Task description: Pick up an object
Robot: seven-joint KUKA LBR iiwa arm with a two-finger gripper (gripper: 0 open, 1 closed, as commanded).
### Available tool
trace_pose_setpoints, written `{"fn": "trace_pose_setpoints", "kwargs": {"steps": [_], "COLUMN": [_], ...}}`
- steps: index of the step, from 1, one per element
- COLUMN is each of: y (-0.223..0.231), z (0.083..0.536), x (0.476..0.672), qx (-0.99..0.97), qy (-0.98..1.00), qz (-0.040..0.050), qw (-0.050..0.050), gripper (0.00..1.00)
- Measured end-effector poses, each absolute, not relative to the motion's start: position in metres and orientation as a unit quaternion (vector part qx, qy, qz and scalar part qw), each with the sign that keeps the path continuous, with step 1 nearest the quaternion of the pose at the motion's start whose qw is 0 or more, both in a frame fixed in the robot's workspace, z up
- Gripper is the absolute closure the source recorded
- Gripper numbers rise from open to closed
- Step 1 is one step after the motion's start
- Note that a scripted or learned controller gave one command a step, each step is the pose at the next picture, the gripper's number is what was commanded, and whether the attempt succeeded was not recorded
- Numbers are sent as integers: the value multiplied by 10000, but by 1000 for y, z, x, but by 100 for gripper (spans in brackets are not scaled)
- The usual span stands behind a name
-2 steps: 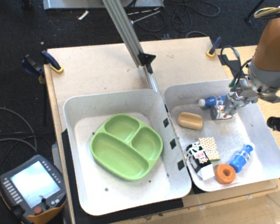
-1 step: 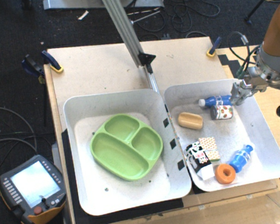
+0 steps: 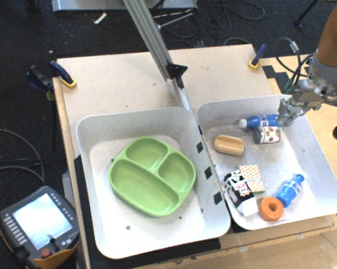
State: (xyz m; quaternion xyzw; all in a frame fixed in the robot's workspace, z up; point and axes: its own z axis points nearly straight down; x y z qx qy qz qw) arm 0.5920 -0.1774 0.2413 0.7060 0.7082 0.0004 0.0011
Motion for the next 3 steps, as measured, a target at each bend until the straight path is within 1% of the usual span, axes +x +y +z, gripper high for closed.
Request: {"fn": "trace_pose_setpoints", "kwargs": {"steps": [1,2,3], "y": [-129,-64,-18], "z": [234,236,230], "x": [584,586,583], "qx": [7047,7037,7045], "qy": [7095,7105,7098], "qz": [-1,7,1], "qw": [-12,-12,-10], "gripper": [100,100,100]}}
